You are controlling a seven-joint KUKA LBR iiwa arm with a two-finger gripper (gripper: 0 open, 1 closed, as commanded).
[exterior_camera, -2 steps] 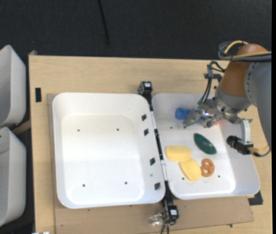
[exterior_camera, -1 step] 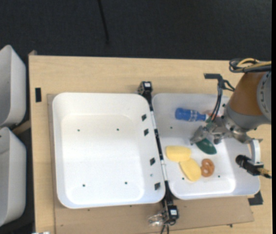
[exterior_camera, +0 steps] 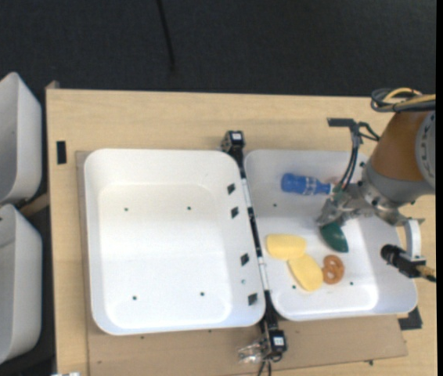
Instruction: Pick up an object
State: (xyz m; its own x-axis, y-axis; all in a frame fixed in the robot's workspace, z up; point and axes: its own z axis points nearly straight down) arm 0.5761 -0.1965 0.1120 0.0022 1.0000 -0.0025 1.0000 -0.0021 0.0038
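Robotics lab: wooden bench (exterior_camera: 167, 120) w/ two white bins (exterior_camera: 163, 163), grey-orange arm (exterior_camera: 401, 151), dark floor.

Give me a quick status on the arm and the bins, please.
Gripper low in the right bin, right above the green object. No grasp confirmed. Blue bottle, two yellow pieces and pretzel close by.

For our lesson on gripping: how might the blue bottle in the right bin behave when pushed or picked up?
The blue bottle lies on its side and looks rounded, so a push would probably roll it. It seems small, likely light. Its smooth-looking surface might slip between fingers.
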